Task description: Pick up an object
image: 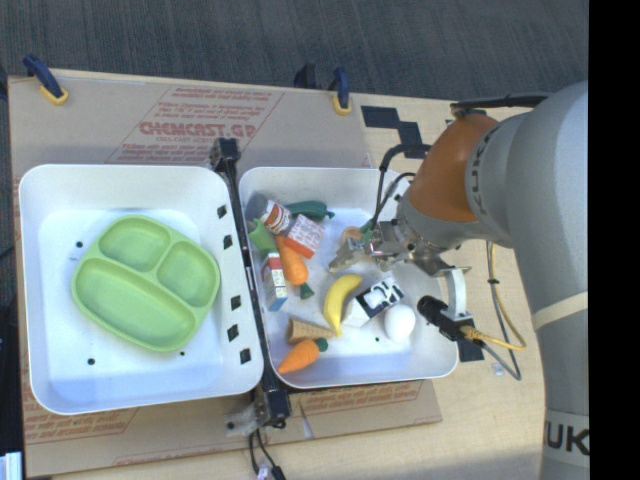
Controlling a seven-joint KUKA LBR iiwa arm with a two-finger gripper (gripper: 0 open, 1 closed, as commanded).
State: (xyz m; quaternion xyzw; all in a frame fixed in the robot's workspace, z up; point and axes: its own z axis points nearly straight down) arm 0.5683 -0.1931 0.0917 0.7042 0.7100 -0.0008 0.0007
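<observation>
Left white bin holds a green divided plastic plate. Right white bin holds the clutter: orange toy carrot, yellow toy banana, white egg. End effector sits low over the right bin's middle, nothing visibly held; open or closed, cannot tell. Approach step; next needs a descent centred on one item, probably the banana.

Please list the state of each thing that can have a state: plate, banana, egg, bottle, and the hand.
green plate: right side up, in left bin.
banana: lying flat, right bin.
egg: whole, resting by banana.
bottle: lying on its side.
hand: low over right bin.
</observation>
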